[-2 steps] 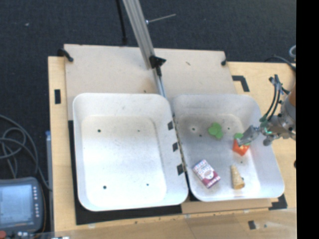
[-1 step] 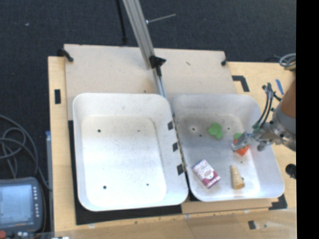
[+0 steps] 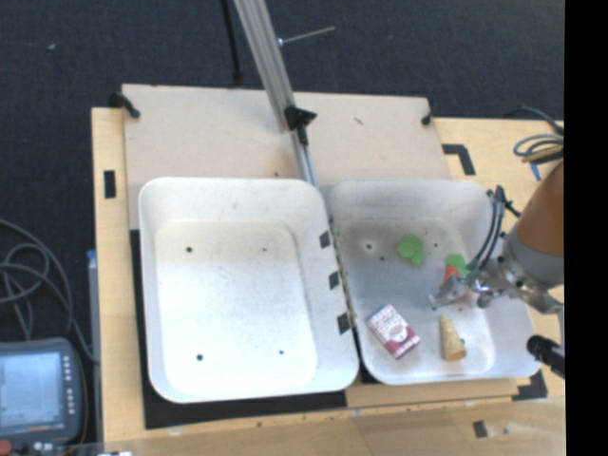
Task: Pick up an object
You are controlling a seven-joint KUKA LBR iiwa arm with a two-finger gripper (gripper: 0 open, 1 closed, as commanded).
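Note:
The right bin holds several small items. A green lump lies near its middle. A pink and white carton lies toward the front, with a tan cork-shaped piece to its right. A small green and red piece sits at the tip of my gripper. The gripper reaches in low from the right, just above the tan piece. Whether the green and red piece is touched or held is unclear.
The left bin stands beside the right one, sharing a divider edge with black clips. A slanted metal rail rises behind the bins. Cables hang by the orange-banded arm at the right.

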